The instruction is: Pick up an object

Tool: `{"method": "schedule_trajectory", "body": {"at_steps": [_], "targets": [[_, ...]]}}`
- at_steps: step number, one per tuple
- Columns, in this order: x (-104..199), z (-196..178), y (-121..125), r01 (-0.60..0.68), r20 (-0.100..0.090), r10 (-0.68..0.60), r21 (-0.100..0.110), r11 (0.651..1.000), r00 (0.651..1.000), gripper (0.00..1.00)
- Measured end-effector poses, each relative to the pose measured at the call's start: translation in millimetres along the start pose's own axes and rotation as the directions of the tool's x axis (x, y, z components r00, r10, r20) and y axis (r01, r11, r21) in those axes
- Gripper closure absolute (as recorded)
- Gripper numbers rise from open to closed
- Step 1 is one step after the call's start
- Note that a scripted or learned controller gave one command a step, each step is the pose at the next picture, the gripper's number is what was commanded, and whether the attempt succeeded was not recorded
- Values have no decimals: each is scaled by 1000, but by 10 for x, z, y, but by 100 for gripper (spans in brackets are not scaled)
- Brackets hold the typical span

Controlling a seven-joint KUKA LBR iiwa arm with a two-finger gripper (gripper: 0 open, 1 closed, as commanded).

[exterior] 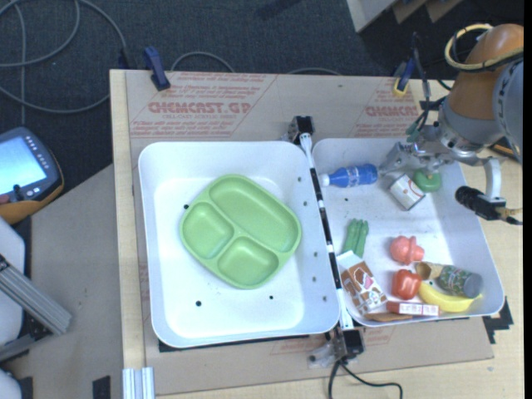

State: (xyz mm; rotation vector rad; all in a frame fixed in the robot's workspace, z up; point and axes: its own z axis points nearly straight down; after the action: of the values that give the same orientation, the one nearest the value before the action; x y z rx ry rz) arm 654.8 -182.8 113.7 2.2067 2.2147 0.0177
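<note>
— Objects for picking sit in the right bin point(465, 248), as I see it from my station: a blue bottle point(350, 175) lying on its side at the far left, a small white can point(406, 192) tipped over just right of it, and a green pea pod point(357, 237) nearer the middle.

— And the near end?

— A pink piece of toy fruit point(405, 248), a red one point(405, 283) just nearer, a banana point(447, 298) by the near right wall with a dark jar point(458, 279) lying against it, and a small printed carton point(363, 284) beside the left wall.

— Where's the arm?

— My pincer point(426, 171) is low over the far part of the right bin, close above the white can. A green round thing point(429, 180) shows at its tip; whether it's clamped there I cannot tell.

— The other bin?

— Left bin point(166, 248) holds a green divided plate point(241, 230), lying flat. Both bins rest on the worktop point(208, 106).
</note>
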Motion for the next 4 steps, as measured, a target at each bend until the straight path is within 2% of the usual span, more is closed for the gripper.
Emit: {"method": "schedule_trajectory", "body": {"at_steps": [1, 2, 3, 4], "targets": [[267, -213, 144, 1, -1, 0, 11, 1000, 1000, 0], [79, -52, 52, -5, -3, 5, 22, 1000, 1000, 0], [-84, -585, 144, -4, 1, 4, 10, 1000, 1000, 0], [73, -451, 17, -2, -4, 2, 22, 1000, 1000, 0]]}}
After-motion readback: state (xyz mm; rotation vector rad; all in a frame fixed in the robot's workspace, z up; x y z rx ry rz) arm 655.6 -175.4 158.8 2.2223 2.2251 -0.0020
